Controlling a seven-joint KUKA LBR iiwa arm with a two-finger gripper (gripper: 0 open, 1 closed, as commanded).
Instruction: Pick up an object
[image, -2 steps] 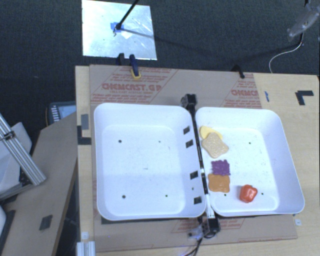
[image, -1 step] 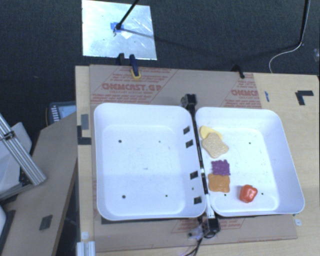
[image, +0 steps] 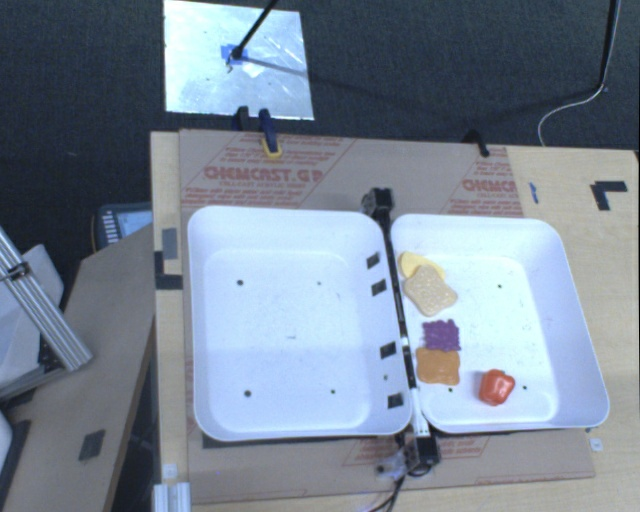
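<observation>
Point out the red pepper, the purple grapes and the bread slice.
red pepper (image: 497, 386), camera view, middle of its body
purple grapes (image: 441, 333), camera view, centre of the bunch
bread slice (image: 431, 290), camera view, middle of its face

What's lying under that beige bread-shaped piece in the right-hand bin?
A yellow piece pokes out from beneath the beige bread-shaped piece, at its upper-left edge, in the right bin. How far the yellow piece runs underneath is covered, so its full shape cannot be told.

A wooden bench (image: 160, 160) stands on dark carpet (image: 80, 100). A cardboard sheet (image: 300, 165) with red print covers most of the bench top. Beyond the bench's far edge a shiny metal plate (image: 200, 60) lies on the carpet. A white cable (image: 570, 105) curls near the far right corner. At the left edge an aluminium rail (image: 40, 310) slants.
</observation>
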